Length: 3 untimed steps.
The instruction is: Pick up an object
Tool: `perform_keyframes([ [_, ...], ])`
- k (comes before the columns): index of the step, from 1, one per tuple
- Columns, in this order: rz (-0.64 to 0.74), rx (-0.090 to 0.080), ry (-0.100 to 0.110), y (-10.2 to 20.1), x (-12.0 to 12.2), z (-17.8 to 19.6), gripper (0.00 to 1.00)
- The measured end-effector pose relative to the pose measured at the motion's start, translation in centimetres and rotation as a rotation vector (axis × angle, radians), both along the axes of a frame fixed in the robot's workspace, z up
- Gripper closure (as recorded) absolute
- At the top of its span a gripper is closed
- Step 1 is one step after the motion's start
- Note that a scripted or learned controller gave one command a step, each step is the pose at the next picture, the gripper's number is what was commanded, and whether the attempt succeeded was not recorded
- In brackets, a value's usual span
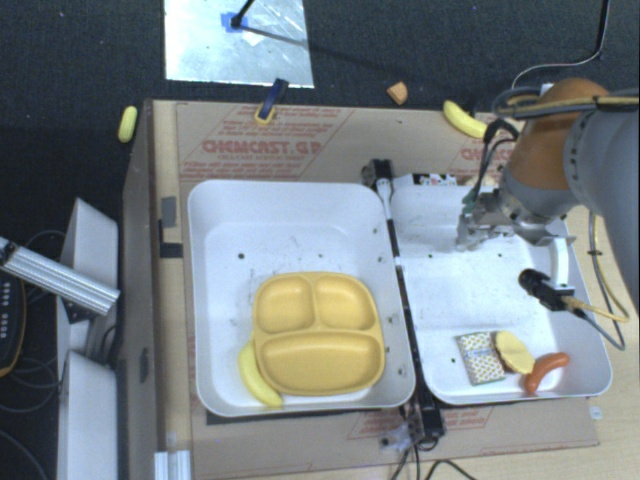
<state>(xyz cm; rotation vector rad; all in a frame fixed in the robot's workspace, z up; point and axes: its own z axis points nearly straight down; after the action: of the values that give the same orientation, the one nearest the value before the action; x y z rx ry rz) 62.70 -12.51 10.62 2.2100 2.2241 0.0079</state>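
Note:
My gripper hangs low over the back left part of the right bin, with bare white floor under it and nothing seen in its grasp. At that bin's front right lie a small patterned square pad, a pale yellow chip-shaped piece and an orange sausage, all well in front of the gripper. The left bin holds a yellow divided plate with a yellow banana against its front left edge.
Behind the bins, on the cardboard, lie another banana and a blue-and-yellow clip. A small orange piece and a yellow object lie farther out. A foil sheet lies on the dark floor.

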Motion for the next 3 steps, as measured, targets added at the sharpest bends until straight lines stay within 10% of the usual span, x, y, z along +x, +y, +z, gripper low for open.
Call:
perform_keyframes([
  [2, -0.001, 0.001, 0.005, 2.4, 4.2, -0.6, 1.00],
  [3, -0.005, -0.001, 0.004, -0.5, -1.1, 5.5, 1.00],
])
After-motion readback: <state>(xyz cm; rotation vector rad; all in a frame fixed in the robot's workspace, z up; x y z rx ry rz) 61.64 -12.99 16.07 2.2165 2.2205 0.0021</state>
